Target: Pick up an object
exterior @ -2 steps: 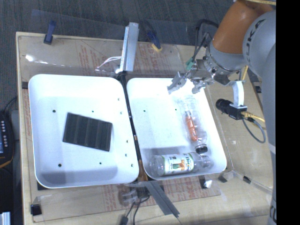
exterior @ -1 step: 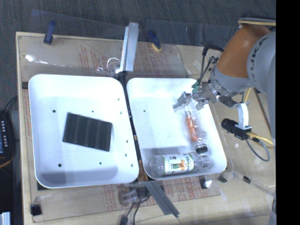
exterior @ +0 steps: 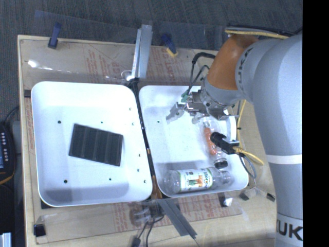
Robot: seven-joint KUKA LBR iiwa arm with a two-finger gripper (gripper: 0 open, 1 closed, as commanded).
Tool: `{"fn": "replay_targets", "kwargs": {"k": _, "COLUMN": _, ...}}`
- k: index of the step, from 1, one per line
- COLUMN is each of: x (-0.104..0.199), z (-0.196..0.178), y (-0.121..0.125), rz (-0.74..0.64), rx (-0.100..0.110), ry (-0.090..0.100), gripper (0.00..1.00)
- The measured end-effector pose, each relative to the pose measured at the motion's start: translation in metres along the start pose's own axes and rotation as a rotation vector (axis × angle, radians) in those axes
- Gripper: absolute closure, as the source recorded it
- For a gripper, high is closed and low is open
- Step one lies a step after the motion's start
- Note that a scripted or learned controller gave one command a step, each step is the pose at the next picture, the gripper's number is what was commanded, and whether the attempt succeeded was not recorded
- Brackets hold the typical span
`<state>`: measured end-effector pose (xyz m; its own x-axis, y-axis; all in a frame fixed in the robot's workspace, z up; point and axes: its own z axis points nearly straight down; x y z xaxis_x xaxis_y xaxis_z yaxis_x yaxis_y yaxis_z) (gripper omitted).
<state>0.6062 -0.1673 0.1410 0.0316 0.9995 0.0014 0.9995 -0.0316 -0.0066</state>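
Observation:
My gripper (exterior: 176,110) hangs over the upper middle of the right bin (exterior: 159,138), pointing left, open with nothing between its fingers. Below and to its right, a slim orange thing (exterior: 208,138) lies by the bin's right wall, partly covered by the wrist. A clear plastic bottle (exterior: 197,180) with a green and white label lies on its side along the bin's near wall. In the left bin (exterior: 46,102), a black ribbed rectangular pad (exterior: 96,144) lies flat near the middle.
A dark divider rail (exterior: 144,138) runs between the two bins. The grey arm (exterior: 277,102) covers the right bin's right edge. Blue clamps (exterior: 54,35) and a metal bar (exterior: 142,48) sit on the bench behind the bins.

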Motion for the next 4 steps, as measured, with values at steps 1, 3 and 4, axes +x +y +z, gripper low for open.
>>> {"fn": "replay_targets", "kwargs": {"k": 1, "x": -0.038, "z": -0.025, "y": -0.022, "rz": 0.005, "rx": -0.003, "ry": 0.0, "gripper": 0.0}}
{"fn": "replay_targets", "kwargs": {"k": 3, "x": -0.042, "z": -0.038, "y": -0.037, "rz": -0.209, "rx": -0.002, "ry": 0.001, "gripper": 0.0}}
{"fn": "replay_targets", "kwargs": {"k": 4, "x": -0.042, "z": -0.04, "y": -0.041, "rz": -0.254, "rx": 0.002, "ry": 0.003, "gripper": 0.0}}
